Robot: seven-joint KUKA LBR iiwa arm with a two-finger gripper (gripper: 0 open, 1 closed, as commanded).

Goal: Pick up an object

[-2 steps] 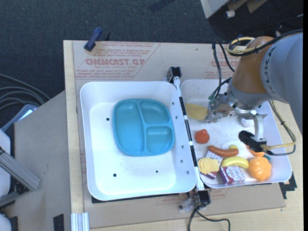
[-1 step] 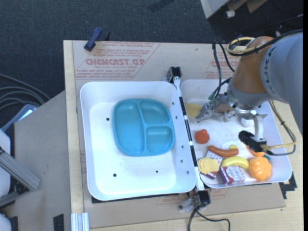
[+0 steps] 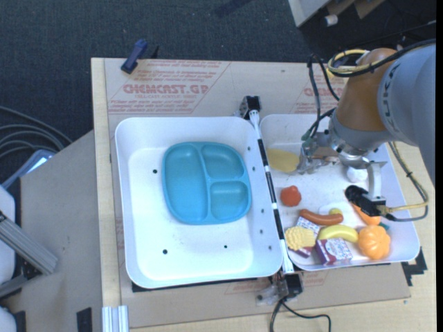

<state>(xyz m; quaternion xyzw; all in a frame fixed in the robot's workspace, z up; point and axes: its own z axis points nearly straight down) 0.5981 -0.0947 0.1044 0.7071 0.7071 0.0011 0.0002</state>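
On the surface (image 3: 104, 185), the left bin (image 3: 138, 254) holds a blue divided tray (image 3: 205, 182) lying flat near its middle, pushed toward three o'clock so it sits just beside the rail between the bins. It looks set out as a place to drop things, since none of its compartments holds anything.

The right bin (image 3: 405, 192) carries the toy food. At its ten o'clock lies a pale yellow piece (image 3: 282, 160), close to the shared wall. Below it, toward the centre, sits a small red tomato-like piece (image 3: 291, 196), apart from its neighbours and so an easy target. Toward six o'clock the rest is crowded together: a sausage (image 3: 320, 218), a corn cob (image 3: 300, 238), a banana (image 3: 337, 233), a purple packet (image 3: 334, 251) and an orange pumpkin-like piece (image 3: 374, 242), touching or nearly so, which would likely hamper a clean grasp.

The gripper (image 3: 313, 154) hangs low at the bin's twelve o'clock, just right of the pale yellow piece, probably aiming for it. Whether its fingers are spread or closed, I cannot tell; nothing is visibly between them.
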